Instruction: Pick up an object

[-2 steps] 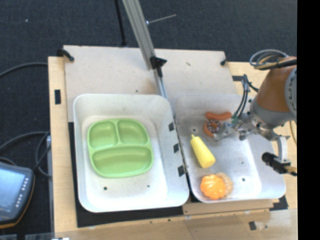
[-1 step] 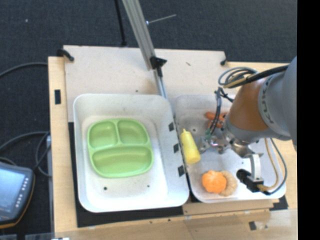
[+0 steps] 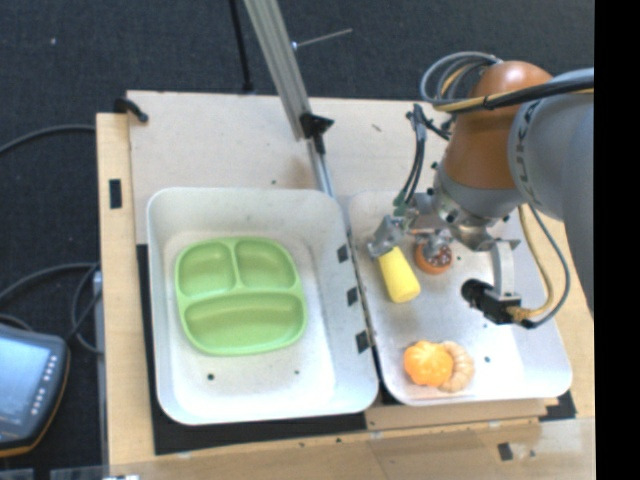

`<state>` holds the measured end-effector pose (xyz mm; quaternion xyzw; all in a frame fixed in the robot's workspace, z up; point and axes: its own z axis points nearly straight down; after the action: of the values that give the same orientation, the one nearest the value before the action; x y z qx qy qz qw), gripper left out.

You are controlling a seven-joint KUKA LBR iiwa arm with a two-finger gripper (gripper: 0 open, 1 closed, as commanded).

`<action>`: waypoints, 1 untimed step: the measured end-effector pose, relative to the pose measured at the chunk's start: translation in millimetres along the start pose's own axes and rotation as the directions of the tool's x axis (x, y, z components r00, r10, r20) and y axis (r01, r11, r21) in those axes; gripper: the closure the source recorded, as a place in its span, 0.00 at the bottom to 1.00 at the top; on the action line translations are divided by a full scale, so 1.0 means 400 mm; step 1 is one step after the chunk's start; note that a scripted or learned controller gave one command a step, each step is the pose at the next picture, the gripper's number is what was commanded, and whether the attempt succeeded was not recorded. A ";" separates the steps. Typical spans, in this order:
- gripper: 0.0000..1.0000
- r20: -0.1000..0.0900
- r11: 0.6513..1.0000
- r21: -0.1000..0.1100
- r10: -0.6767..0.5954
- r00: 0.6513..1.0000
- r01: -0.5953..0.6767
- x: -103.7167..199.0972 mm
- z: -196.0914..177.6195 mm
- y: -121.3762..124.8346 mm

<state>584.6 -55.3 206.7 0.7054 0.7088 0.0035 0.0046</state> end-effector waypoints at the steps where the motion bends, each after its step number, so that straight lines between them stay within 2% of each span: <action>1: 0.00 0.000 1.000 0.012 0.007 1.000 -0.007 -0.026 0.013 -0.125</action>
<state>534.8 -65.7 201.0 0.7079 0.7063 -0.0009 0.0002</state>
